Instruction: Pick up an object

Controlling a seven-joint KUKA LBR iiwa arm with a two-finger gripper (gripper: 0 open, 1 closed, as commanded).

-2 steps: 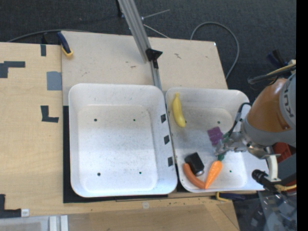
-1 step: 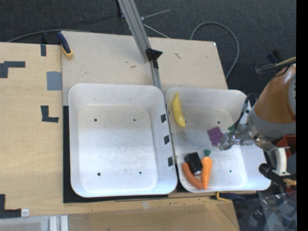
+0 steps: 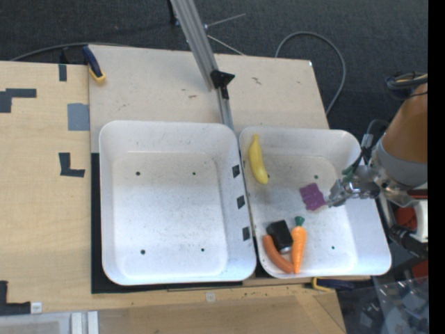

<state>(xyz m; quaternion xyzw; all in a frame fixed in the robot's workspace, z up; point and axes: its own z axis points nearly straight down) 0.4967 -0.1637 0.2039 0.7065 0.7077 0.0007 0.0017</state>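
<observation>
The right bin (image 3: 348, 256) holds a yellow banana (image 3: 258, 160) near its far left wall. A purple block (image 3: 312, 196) lies near the middle. A black block (image 3: 281, 235) sits by the front edge, flanked by two orange carrots (image 3: 298, 248), one upright-looking and one curved along the rim. My gripper (image 3: 338, 191) hangs at the right side of this bin, just right of the purple block. Nothing shows between its fingers.
The left bin (image 3: 111, 186) sits beside the right one, with a shared raised rim between them. A metal rail (image 3: 198, 37) runs down from the top toward the bins' junction. A cable loops behind the right bin.
</observation>
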